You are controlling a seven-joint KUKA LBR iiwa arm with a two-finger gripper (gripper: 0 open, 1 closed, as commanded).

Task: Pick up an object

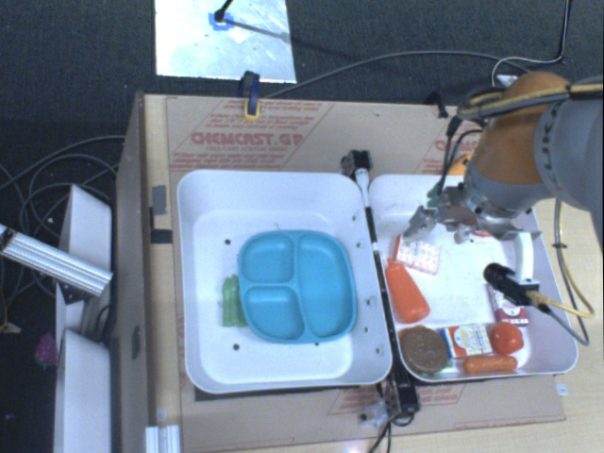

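Clutter sat along the near side of the right bin point(458, 286): a round brown patty point(425, 347) at the near left corner, a small printed carton point(469, 336) just beside it, a red tomato point(507, 338) further right, and a long orange sausage-shaped piece point(489, 364) lying against the near wall. An orange tapered piece point(407, 293) lay by the bin's left wall, beyond the patty. A red-and-white checked packet point(417, 256) lay flat just beyond it, with one corner touching it or nearly so.

The tool point(432, 223) hung over the far left part of that bin, just beyond the checked packet and close to it in the view (whether it touched the packet could not be told). Whether the tool was open or closed could not be told either, and nothing was seen gripped in it. The arm point(514, 149), grey with its orange band, reached in from the right.

The left bin point(208, 215) held a blue divided plate point(295, 284) near its middle, with a small green piece point(231, 302) lying against the plate's left edge. Both bins rested side by side on the desk point(283, 125).
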